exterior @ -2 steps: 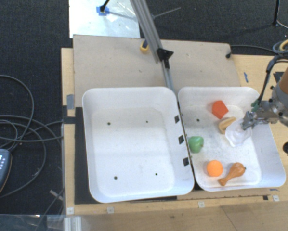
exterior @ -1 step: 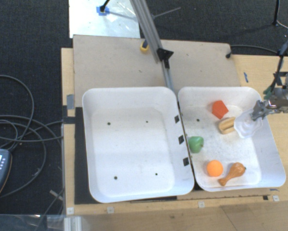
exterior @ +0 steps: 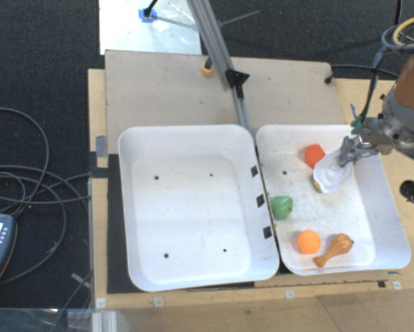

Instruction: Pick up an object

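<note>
**White piece at the pincer's tip, and a hold that could not be confirmed**

The pale brown bench (exterior: pixel 165 88) carried two shallow white plastic bins side by side. The left bin (exterior: pixel 134 144) lay apart from the action; the right bin (exterior: pixel 390 244) held everything loose. The grey arm with its orange band (exterior: pixel 411 81) reached in from the right, over that bin's far right part.

The pincer (exterior: pixel 350 151) sat right at the upper edge of a soft-looking white crumpled object (exterior: pixel 330 175), which lay or hung just beside a small orange-red block (exterior: pixel 314 155). Whether the fingers were spread or pressed on the white piece could not be told.

The likely failure was a thin edge-hold: a limp piece caught by its rim might slip free on lifting, or drag the block along. Nearer the front lay a brown drumstick-shaped toy (exterior: pixel 334 248), touching or nearly touching an orange ball (exterior: pixel 308 241), and a small green object (exterior: pixel 282 206) beside the bin's left wall, all well apart from the pincer.
</note>
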`<action>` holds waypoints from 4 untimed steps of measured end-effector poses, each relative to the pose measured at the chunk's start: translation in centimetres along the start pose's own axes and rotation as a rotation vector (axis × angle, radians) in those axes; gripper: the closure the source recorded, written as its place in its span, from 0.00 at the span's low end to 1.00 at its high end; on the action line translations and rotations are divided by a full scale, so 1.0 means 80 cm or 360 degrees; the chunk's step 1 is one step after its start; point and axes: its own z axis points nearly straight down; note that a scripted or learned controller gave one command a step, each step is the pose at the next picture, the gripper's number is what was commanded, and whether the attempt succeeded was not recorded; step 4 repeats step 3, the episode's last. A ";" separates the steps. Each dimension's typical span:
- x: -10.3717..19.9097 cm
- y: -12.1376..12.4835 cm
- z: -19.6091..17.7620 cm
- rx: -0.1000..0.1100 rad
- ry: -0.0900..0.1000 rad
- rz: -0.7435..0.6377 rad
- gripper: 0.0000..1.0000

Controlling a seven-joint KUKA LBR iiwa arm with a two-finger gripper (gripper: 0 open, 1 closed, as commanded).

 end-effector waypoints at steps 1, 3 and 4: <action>0.068 0.014 -0.003 0.0001 0.0001 -0.0001 1.00; 0.216 0.022 0.011 0.0006 0.0003 -0.0001 1.00; 0.216 0.022 0.011 0.0006 0.0003 -0.0001 1.00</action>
